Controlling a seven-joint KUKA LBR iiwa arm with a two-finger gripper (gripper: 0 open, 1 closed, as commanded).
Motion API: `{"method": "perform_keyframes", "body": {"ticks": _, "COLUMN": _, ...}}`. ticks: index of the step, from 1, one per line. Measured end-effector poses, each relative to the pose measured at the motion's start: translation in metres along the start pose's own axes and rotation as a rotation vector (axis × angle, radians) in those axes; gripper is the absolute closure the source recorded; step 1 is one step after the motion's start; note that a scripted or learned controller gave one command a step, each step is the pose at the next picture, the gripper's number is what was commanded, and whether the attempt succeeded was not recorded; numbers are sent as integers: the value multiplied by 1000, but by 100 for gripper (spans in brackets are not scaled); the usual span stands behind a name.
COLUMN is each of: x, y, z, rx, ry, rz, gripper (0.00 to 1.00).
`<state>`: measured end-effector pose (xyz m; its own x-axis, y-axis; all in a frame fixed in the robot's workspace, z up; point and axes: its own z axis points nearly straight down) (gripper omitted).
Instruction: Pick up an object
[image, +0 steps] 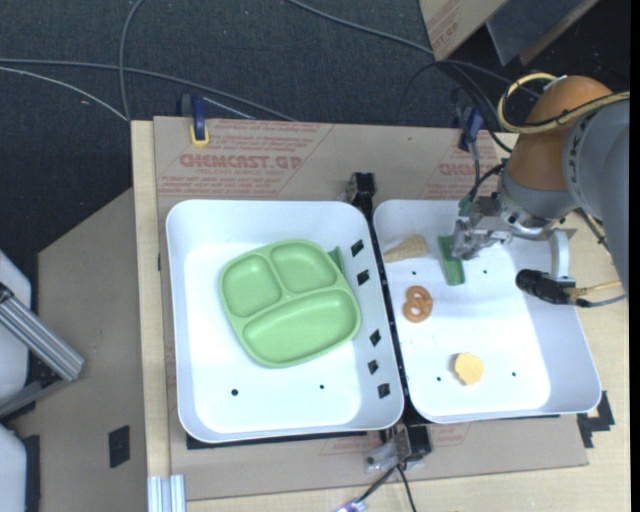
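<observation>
The right bin (530, 395) holds several small things. A narrow green piece (453, 270) lies near the bin's back left, and my gripper (462, 246) is directly over its upper end, touching or nearly touching it. A beige wedge (405, 248) rests to the left of the gripper by the bin's left wall. An orange pretzel-shaped ring (417, 304) lies in front of it, and a yellow chunk (468, 368) sits nearer the front edge. The grey arm with its orange band (555, 130) comes in from the upper right.
The left bin (200, 390) carries a green divided plate (290, 302) with three compartments, set a little toward the back. A black divider with clips (372, 300) separates the two bins. Cardboard (260, 155) lies under both bins, with cables on the dark floor behind.
</observation>
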<state>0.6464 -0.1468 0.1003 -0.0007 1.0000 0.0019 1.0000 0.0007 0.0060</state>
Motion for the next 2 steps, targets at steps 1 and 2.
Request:
{"method": "perform_keyframes", "body": {"ticks": 1, "x": 4, "y": 2, "z": -65, "rx": -2, "ry": -3, "rz": -1, "gripper": 100}}
{"method": "perform_keyframes", "body": {"ticks": 2, "x": 4, "y": 0, "z": -110, "rx": -1, "ry": -3, "rz": 0, "gripper": 100}}
